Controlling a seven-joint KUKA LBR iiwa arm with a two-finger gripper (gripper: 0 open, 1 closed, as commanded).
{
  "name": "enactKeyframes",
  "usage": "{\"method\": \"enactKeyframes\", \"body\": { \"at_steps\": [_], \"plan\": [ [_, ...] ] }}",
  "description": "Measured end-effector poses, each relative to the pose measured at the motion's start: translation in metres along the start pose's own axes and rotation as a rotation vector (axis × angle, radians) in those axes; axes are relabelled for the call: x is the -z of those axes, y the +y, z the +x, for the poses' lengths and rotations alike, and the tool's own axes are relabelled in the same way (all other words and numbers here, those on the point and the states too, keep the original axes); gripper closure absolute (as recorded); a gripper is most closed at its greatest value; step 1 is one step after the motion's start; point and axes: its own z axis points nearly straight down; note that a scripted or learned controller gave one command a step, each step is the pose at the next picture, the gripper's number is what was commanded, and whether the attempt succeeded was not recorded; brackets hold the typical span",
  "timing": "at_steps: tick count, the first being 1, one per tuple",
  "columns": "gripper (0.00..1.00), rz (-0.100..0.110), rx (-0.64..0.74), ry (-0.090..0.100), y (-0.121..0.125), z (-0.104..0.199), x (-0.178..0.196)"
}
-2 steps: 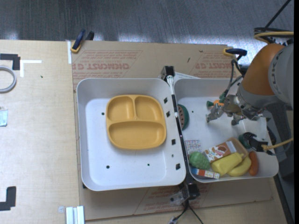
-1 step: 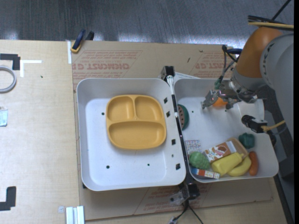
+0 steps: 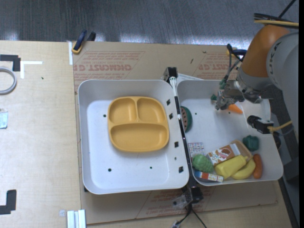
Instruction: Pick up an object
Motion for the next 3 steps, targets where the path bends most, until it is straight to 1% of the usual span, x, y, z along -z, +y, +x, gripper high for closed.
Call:
{"method": "enactKeyframes", "body": {
  "at_steps": [1, 2, 3],
  "plan": [
    [0.00, 0.000, 0.000, 0.000, 0.000, 0.000, 0.000],
    [0.00, 0.003, 0.273, 0.004, 0.018, -0.062, -0.009],
    [0.00, 0.001, 0.284, 0.002, 0.017, 0.031, -0.010]
  ]
}}
